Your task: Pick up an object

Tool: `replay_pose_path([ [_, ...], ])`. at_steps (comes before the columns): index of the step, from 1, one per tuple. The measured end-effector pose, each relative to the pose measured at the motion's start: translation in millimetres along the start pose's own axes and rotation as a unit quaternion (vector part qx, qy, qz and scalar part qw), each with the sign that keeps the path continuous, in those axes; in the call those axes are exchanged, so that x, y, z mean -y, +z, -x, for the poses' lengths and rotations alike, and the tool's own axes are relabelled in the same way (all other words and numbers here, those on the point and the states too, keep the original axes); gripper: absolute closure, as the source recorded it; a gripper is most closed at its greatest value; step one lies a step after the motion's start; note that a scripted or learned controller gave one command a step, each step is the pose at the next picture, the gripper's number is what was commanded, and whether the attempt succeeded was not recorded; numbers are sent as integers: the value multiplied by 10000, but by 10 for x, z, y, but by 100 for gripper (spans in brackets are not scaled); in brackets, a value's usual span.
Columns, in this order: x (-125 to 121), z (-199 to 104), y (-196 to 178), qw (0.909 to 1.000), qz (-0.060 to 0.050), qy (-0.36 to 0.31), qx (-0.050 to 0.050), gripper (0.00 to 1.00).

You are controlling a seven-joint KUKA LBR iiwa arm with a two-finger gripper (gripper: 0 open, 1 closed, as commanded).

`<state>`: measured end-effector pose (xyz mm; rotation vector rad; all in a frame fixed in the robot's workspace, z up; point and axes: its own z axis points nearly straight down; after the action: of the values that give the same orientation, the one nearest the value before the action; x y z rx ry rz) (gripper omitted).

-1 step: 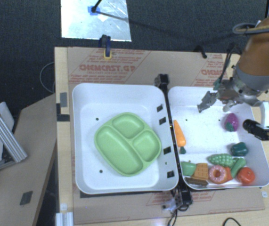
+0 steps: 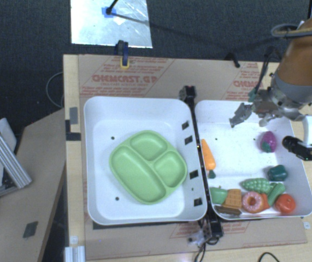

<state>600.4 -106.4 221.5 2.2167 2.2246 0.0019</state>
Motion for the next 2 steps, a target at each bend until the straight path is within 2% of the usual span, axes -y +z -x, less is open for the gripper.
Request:
replay_pose_path([
  [2, -83, -112, 1033, 10000, -12, -7, -3, 0],
])
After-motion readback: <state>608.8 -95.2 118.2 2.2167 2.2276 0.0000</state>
